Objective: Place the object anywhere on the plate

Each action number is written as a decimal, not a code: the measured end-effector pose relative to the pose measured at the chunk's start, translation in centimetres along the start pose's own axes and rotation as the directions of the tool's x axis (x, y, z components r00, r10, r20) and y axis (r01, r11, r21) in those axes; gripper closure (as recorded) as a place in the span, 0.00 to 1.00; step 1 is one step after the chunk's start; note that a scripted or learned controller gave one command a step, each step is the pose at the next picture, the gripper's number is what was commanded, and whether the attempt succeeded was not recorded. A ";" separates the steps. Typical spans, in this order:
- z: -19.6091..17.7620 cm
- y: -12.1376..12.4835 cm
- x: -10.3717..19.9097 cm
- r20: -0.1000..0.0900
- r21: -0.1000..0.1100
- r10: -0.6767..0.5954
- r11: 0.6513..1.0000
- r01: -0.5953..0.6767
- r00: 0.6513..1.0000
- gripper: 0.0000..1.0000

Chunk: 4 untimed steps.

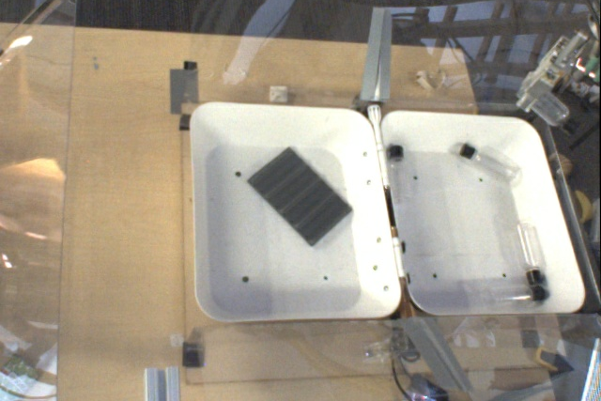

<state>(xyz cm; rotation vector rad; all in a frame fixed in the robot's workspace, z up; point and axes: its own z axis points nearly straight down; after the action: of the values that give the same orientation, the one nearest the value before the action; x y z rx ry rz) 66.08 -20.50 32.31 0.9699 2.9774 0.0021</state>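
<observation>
Dark ribbed plate (300,195) lies in left bin (211,230); gripper (554,84) far right, well apart.

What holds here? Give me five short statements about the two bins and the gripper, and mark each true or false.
1. The dark ribbed plate lies in the left bin. True.
2. The plate sits square to the bin's walls. False: it is turned at a slant.
3. A clear tube with a black cap lies on the plate. False: it lies in the right bin, along its right wall.
4. A second clear tube lies near the right bin's far wall. True.
5. The gripper is at the view's upper right, beyond the right bin's far corner. True.
</observation>
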 end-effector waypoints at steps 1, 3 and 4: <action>8.5 -2.0 2.7 -0.002 0.000 -0.071 0.997 0.071 0.997 1.00; 7.2 -1.7 2.5 0.008 -0.005 -0.072 0.997 0.072 0.997 1.00; 2.1 -0.2 0.3 0.001 -0.001 -0.115 0.993 0.115 0.993 1.00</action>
<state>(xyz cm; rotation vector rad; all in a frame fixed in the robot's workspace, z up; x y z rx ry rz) 65.73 -20.52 30.19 0.7966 3.0276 0.0018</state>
